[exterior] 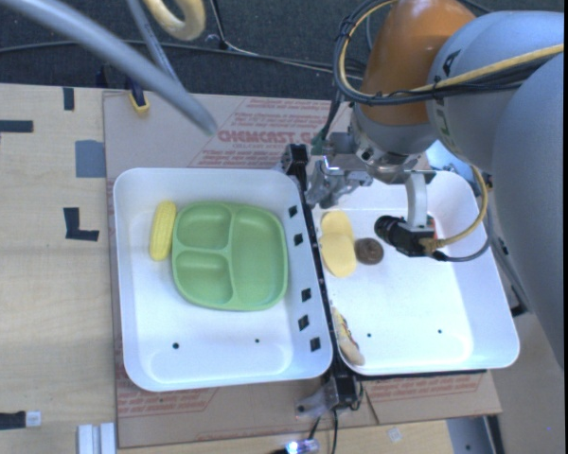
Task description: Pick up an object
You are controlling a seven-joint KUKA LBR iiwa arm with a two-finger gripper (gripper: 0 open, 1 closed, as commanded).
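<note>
Yellow banana-like piece (338,242) lies in the right bin (473,348), against its left wall, a brown nut-like lump (367,250) just beside it; gripper (324,180) hovers just above, its grip unreadable; nothing looks lifted; the pick remains undone.

end effector (333,185) fingers hidden under wrist, arm (511,93) cropped at right edge

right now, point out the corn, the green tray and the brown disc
corn (162,231), camera view, middle of the cob
green tray (231,255), camera view, central divider
brown disc (368,250), camera view, its top face
</note>
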